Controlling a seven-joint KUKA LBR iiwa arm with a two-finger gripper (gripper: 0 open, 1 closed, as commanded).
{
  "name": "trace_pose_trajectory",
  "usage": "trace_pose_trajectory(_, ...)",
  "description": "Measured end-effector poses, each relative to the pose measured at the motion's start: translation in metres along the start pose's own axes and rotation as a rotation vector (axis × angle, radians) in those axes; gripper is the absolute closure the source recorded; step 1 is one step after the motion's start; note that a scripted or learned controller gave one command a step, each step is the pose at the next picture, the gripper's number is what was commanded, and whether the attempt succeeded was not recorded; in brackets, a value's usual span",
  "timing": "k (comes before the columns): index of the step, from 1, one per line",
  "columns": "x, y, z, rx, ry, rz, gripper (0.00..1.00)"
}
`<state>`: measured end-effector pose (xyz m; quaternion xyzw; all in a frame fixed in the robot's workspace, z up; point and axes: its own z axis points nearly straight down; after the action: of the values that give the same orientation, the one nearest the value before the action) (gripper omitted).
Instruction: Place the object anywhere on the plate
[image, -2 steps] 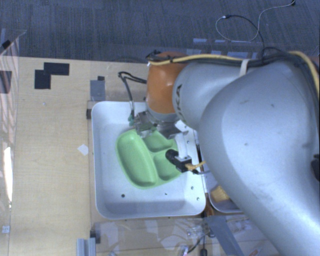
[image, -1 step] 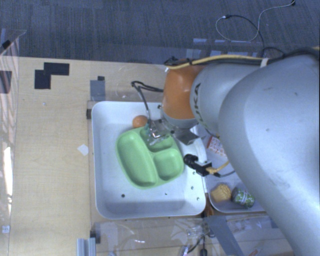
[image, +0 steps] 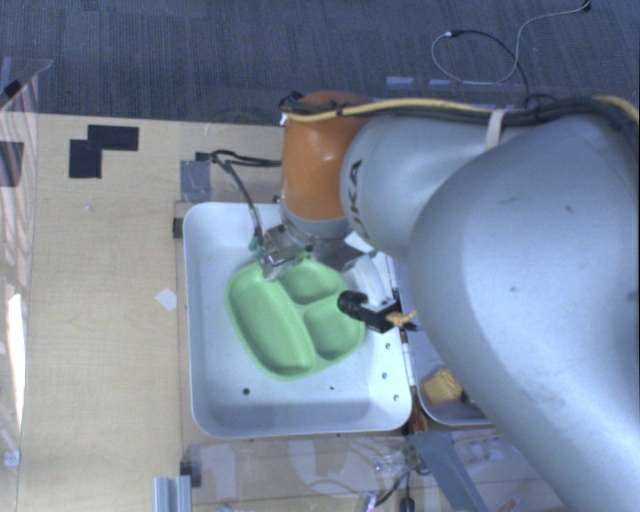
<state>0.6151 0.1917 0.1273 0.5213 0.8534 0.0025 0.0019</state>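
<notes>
My metal gripper (image: 277, 252) hangs over the glossy green three-compartment plate (image: 270, 330) in the smooth white bin (image: 215, 400); I cannot tell its state.

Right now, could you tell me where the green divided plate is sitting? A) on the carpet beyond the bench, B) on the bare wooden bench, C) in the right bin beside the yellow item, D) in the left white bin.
D: the green divided plate lies inside the left white bin, whose walls surround it on the visible sides.
</notes>
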Motion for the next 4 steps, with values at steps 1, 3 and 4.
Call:
trace_pose_trajectory(1, -0.041, -0.039, 0.02, -0.032, 0.004, -0.125, 1.0)
trace_pose_trajectory(3, -0.118, -0.071, -0.06, -0.003, 0.0, -0.114, 0.0)
trace_pose_trajectory(4, -0.206, -0.071, -0.111, -0.001, -0.004, -0.092, 0.0)
